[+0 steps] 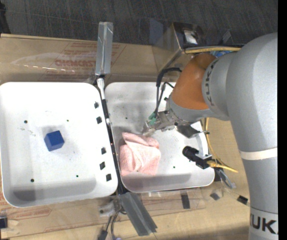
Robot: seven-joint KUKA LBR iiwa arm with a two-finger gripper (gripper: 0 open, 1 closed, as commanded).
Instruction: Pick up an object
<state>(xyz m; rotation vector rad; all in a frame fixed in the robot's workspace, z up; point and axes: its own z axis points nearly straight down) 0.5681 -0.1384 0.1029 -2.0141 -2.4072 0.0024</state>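
Just gripper [151, 125] above pink cloth [140, 153]

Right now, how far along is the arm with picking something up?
Done so far: the arm has reached into the right bin, and its gripper sits at the top edge of the pink cloth. In hand: nothing visibly; the cloth lies crumpled on the bin floor. Left: grasping and lifting. The blue cube sits in the left bin, apart from the arm.
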